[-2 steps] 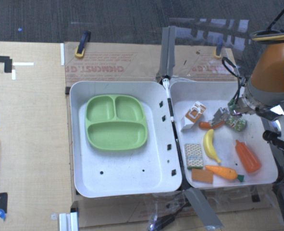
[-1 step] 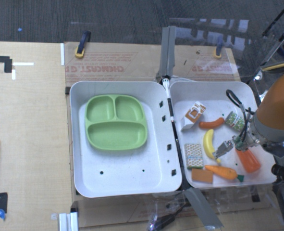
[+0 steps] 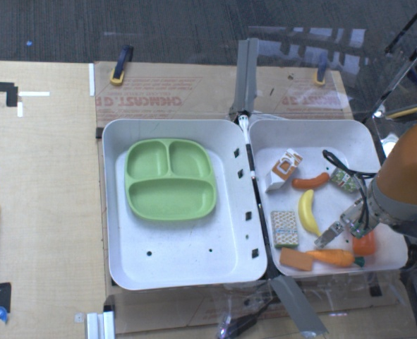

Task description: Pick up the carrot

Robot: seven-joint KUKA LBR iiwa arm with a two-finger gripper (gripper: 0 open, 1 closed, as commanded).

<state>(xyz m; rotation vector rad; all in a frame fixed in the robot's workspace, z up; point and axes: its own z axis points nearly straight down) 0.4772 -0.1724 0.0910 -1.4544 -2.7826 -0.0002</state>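
The carrot (image 3: 329,258) is found lying flat near the front wall of the right bin (image 3: 314,127), toward five o'clock within that bin, its length run roughly parallel to the front rim. It is hemmed in: an orange block (image 3: 296,260) is set touching or just beside its tip at nine o'clock, and a red tomato-like piece (image 3: 364,244) is seen just beside it at two o'clock. A banana (image 3: 307,212) is laid upright at eleven o'clock of the carrot, with a speckled sponge-like block (image 3: 285,228) beside it, a sausage (image 3: 310,182) and a small carton (image 3: 286,167) farther back.

The hand (image 3: 333,234) is held low and slanted just above the carrot, at about twelve o'clock of it, reached in from three o'clock, likely so that the carrot can be straddled across its width. Whether the hand is wide or narrow cannot be told, and nothing is seen held in it.

Little room is left toward the front wall and the neighbours; the freest way out is judged to be straight up. The left bin (image 3: 123,253), where a green divided plate (image 3: 170,179) is kept toward the back, offers open floor at six o'clock.
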